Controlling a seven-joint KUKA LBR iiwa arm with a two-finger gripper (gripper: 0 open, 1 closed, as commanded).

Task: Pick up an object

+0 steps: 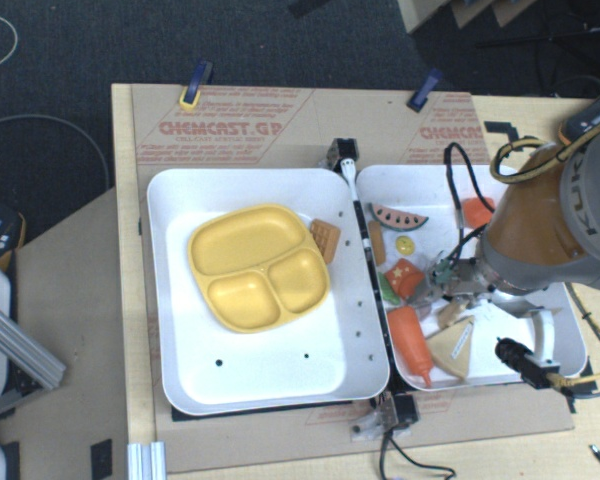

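My arm (540, 218) reaches in from the right, over the right bin (570, 353), and my jaws (450, 286) hang low among the toys in its middle. Whether they are open or closed I cannot tell; the wrist and cables hide them.

Nearest the front rim lie the orange carrot (410, 338) and the pale wedge (452, 350), side by side. The carrot looks to me the likeliest thing to pick: it sits just to the front-left of the jaws, its long axis running from the middle of the bin toward the front rim, close along the wall shared with the other bin. To take it, I judge the jaws should close across that axis, not along it.

Just left of the jaws is the red and green piece (401, 280), then the small yellow piece (405, 246), and farthest back the watermelon slice (399, 215).

Across the wall, the left bin (270, 368) holds the yellow divided plate (258, 266) with a brown cracker (325, 237) at its edge.
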